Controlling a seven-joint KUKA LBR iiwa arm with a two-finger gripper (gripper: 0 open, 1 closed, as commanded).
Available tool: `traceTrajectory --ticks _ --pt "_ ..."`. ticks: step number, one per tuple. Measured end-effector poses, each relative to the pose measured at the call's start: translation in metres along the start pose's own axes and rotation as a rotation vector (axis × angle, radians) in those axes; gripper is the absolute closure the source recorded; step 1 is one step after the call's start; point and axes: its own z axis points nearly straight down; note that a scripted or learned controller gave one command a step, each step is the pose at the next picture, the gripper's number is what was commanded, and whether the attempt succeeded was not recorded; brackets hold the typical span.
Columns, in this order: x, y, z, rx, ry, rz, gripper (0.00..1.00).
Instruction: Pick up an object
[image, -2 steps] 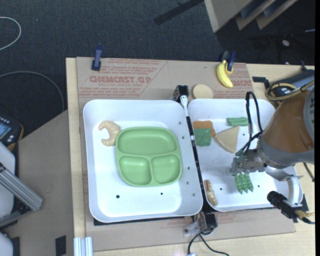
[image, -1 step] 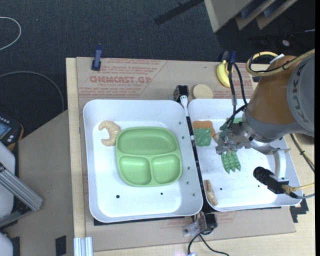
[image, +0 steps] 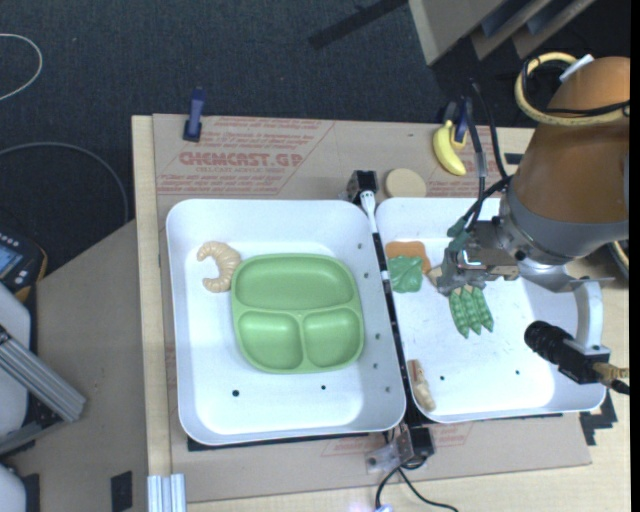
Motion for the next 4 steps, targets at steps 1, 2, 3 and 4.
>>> traceTrajectory --ticks 1,2,3,4 --pt "0.028 -0.003 -0.071 0.003 -0.001 0.002 1.00" --pt "0.073 -0.003 -0.095 0.008 -0.002 0.002 1.00" --pt "0.100 -0.001 -0.176 0.002 0.000 0.003 1.00" --pt "0.138 -0.006 -0.024 0.029 -0.006 0.006 1.00"
